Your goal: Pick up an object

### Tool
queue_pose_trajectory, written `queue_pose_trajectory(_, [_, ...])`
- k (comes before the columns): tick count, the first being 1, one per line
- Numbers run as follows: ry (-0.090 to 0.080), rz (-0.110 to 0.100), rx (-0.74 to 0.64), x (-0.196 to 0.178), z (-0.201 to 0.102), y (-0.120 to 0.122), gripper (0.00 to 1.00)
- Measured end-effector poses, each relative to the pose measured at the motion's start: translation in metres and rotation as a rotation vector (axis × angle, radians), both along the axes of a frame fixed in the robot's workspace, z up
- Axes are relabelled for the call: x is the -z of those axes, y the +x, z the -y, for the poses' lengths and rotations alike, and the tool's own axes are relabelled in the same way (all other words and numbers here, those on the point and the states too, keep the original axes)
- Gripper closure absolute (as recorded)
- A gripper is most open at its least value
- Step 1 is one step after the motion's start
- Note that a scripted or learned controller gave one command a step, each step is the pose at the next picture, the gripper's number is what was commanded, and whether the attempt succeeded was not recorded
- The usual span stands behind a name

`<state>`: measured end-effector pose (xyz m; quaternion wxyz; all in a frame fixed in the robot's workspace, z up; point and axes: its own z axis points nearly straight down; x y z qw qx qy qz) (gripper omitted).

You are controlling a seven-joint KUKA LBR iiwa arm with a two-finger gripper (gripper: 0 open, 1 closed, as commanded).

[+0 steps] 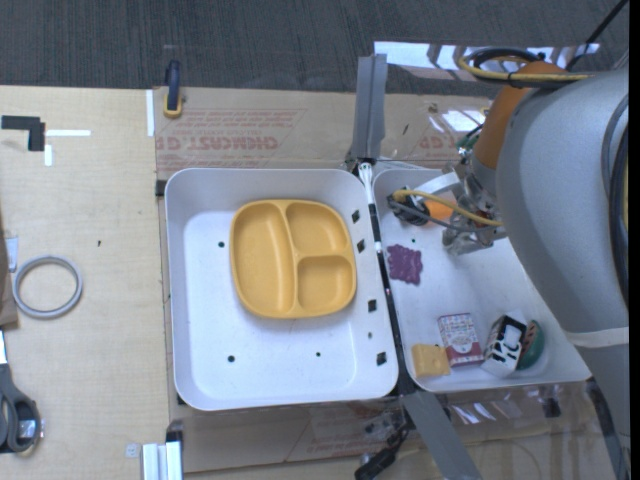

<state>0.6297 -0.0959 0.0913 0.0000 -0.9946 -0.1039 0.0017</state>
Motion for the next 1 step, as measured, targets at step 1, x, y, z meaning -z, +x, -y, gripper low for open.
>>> queue_pose_trajectory(1, [0.000, -0.005, 0.001, 0.0004, 0.0005, -0.0012, 0.00])
